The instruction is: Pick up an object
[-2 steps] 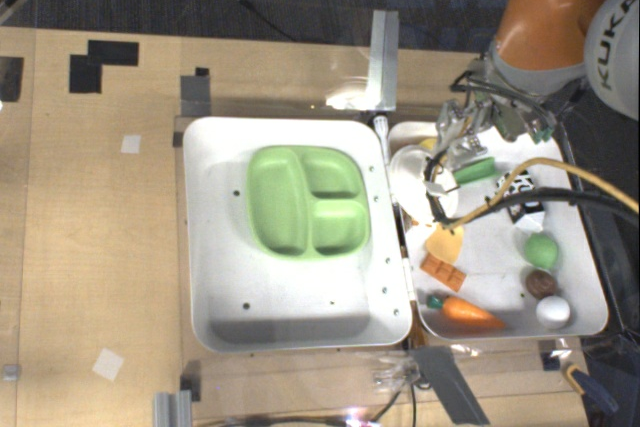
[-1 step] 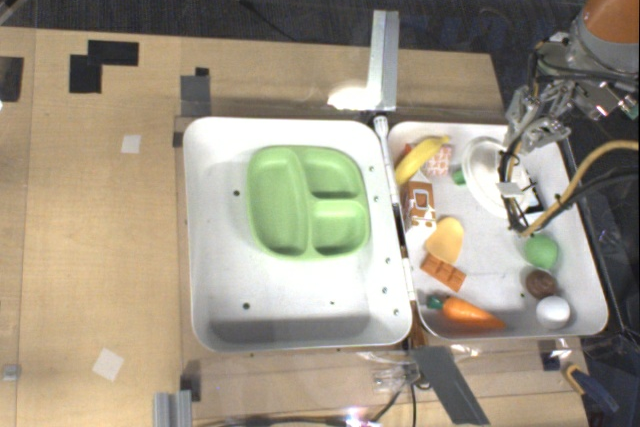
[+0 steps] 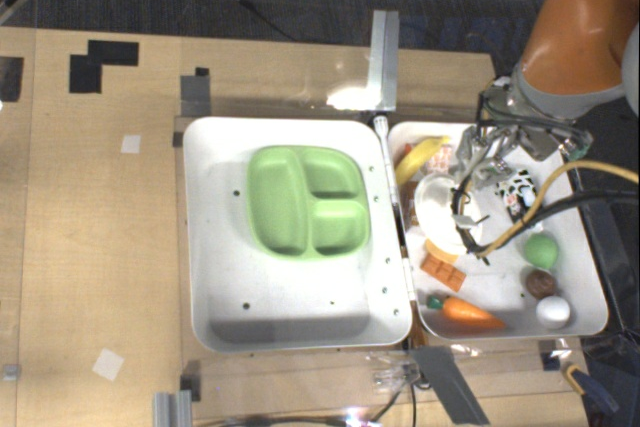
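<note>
My gripper (image 3: 468,215) hangs over the middle of the right bin (image 3: 590,310), reaching down from the orange-banded wrist at the upper right. Directly under and beside it lies a white round cup or bowl (image 3: 436,202). A yellow banana (image 3: 420,158) lies at the bin's far left corner. An orange waffled block (image 3: 442,269) and a carrot (image 3: 468,312) lie along the near left. A green ball (image 3: 541,249), a brown ball (image 3: 541,284) and a white egg (image 3: 553,311) sit at the near right. A black-and-white patterned object (image 3: 519,190) lies right of the gripper.
The left bin (image 3: 215,295) holds a green divided plate (image 3: 305,200) in its middle. A metal post (image 3: 383,65) stands behind the wall between the two bins. Wooden bench surface stretches to the left.
</note>
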Controlling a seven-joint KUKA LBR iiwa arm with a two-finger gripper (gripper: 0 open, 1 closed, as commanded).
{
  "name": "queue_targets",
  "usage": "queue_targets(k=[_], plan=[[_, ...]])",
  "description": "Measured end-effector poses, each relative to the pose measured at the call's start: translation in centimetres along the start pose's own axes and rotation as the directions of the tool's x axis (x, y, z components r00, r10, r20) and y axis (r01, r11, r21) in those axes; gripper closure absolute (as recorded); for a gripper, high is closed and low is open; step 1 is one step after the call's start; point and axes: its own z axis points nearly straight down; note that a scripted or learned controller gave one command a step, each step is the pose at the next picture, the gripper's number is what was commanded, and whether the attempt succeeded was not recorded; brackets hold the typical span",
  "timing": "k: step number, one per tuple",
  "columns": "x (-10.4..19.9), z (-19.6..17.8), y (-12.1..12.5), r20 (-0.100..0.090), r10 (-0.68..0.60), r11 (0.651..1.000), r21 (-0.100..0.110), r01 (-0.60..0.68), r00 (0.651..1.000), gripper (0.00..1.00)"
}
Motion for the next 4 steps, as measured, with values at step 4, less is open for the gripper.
queue_targets(k=[4], plan=[[4.2,-7.8,-9.6,-0.006,-0.94,0.342,0.009,0.94,0.342,1.0]])
